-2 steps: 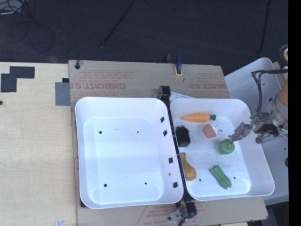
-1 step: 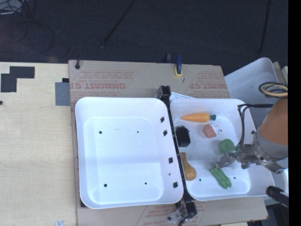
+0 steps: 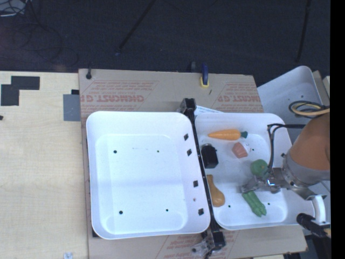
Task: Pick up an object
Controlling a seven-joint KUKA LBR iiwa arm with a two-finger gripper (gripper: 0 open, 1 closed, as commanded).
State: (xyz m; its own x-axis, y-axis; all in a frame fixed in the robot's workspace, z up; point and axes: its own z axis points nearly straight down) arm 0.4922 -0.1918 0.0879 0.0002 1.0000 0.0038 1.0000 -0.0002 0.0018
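My gripper (image 3: 255, 186) hangs low in the right bin (image 3: 276, 220), reaching in from the right on the grey arm with the orange band (image 3: 312, 147). Its metal tip sits just above the top end of a long green vegetable (image 3: 255, 204) that lies on the bin floor. A round green object (image 3: 259, 167) is right behind the tip. Farther back lie an orange carrot (image 3: 225, 135) and a small pink piece (image 3: 240, 150). A black object (image 3: 208, 156) and a tan gourd-shaped toy (image 3: 215, 192) lie along the bin's left wall.
The left bin (image 3: 97, 144) stands beside the right one, with a black divider clip strip (image 3: 193, 144) between them. Both rest on a cardboard sheet (image 3: 135, 93). Cables (image 3: 307, 108) loop near the arm at the right.
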